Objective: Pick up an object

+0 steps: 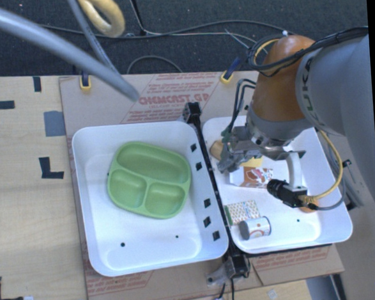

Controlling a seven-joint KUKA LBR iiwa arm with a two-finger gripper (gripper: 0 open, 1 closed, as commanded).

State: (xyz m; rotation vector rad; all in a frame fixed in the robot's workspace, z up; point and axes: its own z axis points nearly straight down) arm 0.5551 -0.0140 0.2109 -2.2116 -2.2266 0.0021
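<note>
The end effector [229, 157] sits low over the left part of the right bin [331, 229]; its opening cannot be told, as the wrist hides it. Beside it lies an orange-and-white packet [256, 175]. Nearer the front edge lie a patterned sachet [242, 210] and a small can [255, 227] (on its side). The left bin [98, 242] holds a green divided plate [148, 179].

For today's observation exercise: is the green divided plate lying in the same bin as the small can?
No, the green plate lies in the left bin, while the small can lies in the right bin.
</note>
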